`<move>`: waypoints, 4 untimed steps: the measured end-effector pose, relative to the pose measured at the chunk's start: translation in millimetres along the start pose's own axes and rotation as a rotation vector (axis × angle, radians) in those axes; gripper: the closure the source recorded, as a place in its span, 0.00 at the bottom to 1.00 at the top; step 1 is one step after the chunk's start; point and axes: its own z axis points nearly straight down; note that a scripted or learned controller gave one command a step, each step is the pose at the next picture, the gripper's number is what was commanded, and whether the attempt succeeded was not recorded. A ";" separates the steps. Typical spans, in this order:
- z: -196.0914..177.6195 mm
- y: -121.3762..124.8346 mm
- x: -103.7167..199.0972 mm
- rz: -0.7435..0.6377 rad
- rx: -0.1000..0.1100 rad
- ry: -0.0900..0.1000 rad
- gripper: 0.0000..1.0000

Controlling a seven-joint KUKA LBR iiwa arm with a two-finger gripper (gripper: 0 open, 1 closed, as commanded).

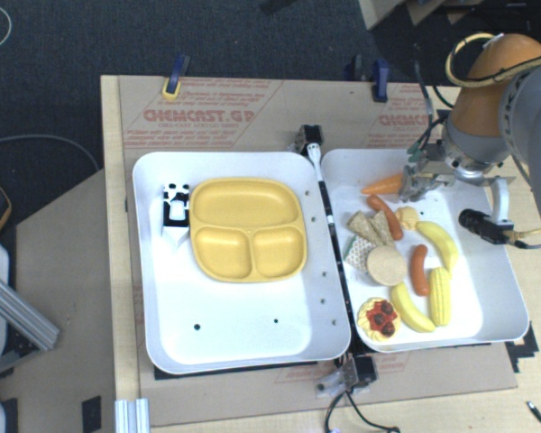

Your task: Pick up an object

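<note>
Two white bins (243, 354), one yellow divided plate (248, 226), two bananas (437, 242), two sausages (419, 269), one carrot (381, 187).

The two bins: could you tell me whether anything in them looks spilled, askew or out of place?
Nothing stands out. The yellow divided plate lies flat in the left bin, and the toy food, including a carrot and bananas, sits piled within the right bin.

Two bins sit side by side on the counter (117, 242). The left bin (162, 314) holds a three-compartment plate (248, 228) toward its far side. The right bin (496, 287) holds play food: a carrot (381, 187) farthest back, sausages (385, 216) and a banana (438, 242) mid-bin, a corn cob (440, 297) and small pizza (380, 319) nearest the front.
</note>
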 end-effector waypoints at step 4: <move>-135.4 -29.4 54.6 -0.001 -0.009 0.003 1.00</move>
